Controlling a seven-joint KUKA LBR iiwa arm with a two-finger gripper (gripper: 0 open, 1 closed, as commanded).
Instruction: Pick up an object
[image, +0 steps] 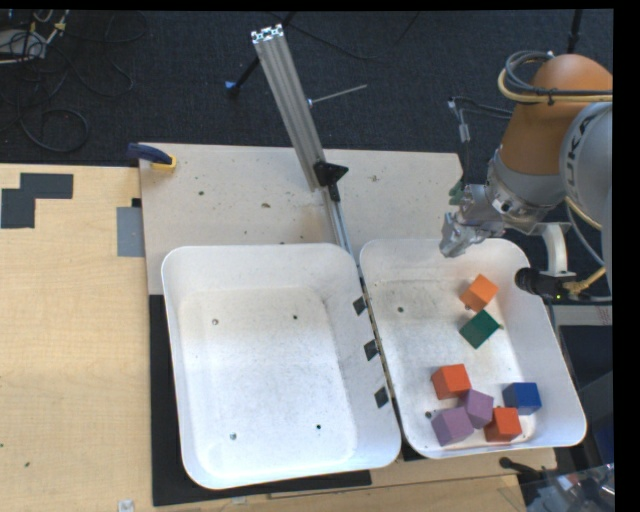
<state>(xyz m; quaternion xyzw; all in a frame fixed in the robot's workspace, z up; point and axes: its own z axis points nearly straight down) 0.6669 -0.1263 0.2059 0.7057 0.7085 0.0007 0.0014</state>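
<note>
The gripper (458, 243) hangs over the far rim of the right bin (420, 440), near its upper right corner, under the grey arm (560, 140) with its orange band. It is small and blurred at this slant, so I cannot tell whether it is apart or together; nothing shows between its tips.

Closest to it inside the right bin lies an orange block (479, 292), with a green block (480, 328) just below it, the two nearly touching. Farther toward the near edge sits a red-orange block (451, 380). Beside it, in the near right corner, a cluster is packed together: two purple blocks (452, 425) (479, 407), a second red-orange block (504, 424) and a blue block (522, 396).

The left bin (190, 300) adjoins the right one along a shared edge; its white floor shows only dark specks
</note>
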